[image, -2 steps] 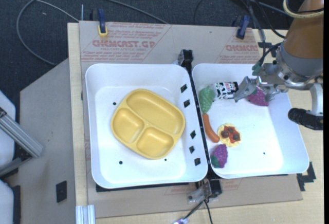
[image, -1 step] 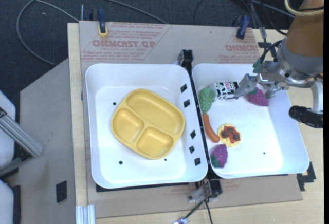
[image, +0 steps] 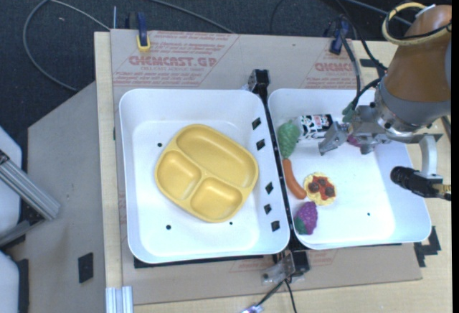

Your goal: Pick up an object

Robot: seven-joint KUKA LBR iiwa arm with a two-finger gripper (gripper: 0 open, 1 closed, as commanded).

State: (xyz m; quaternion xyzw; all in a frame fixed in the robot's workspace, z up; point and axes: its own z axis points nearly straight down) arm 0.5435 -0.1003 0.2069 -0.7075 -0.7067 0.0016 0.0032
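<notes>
The right bin point(image: 373, 215) holds several toy foods: a green leafy piece point(image: 288, 138), a small black-and-white carton point(image: 314, 125), an orange sausage point(image: 292, 179), a yellow piece with red topping point(image: 320, 188) and a purple grape bunch point(image: 307, 217). My gripper point(image: 348, 145) hangs over the upper middle of this bin, just right of the carton. Its two grey fingers stand apart, open, with only white bin floor between them. The left finger point(image: 328, 143) is close to the carton's right end; I cannot tell whether they touch.
A yellow divided plate point(image: 206, 171) lies in the left bin point(image: 128, 161). A black divider with clips point(image: 267, 153) runs between the bins. A black fitting point(image: 412, 179) sticks over the right bin's right rim. Bare floor shows in the right bin's right half.
</notes>
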